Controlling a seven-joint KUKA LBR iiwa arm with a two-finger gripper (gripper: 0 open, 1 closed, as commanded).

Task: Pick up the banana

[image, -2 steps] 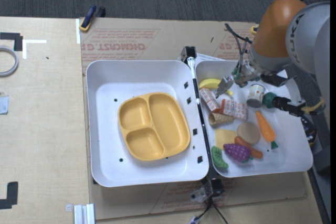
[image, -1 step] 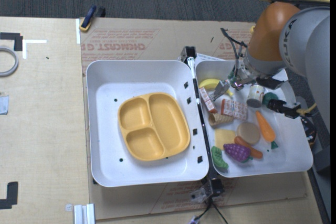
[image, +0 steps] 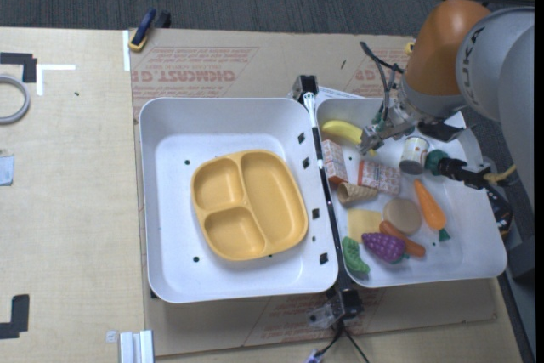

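A yellow banana (image: 342, 131) lies at the far left of the right bin (image: 476, 259), near the wall between the two bins. My gripper (image: 374, 138) hangs just to the right of the banana's end, low over the bin, under the grey arm with its orange band (image: 446, 42). The banana rests on the bin floor, and nothing shows between the gripper's tips.
The left bin (image: 161, 183) holds a yellow divided plate (image: 248, 204). In the right bin lie snack packets (image: 365, 170), a waffle cone (image: 357, 192), purple grapes (image: 384, 246), a carrot (image: 429, 205), a green piece (image: 355, 258) and a small cup (image: 414, 154).
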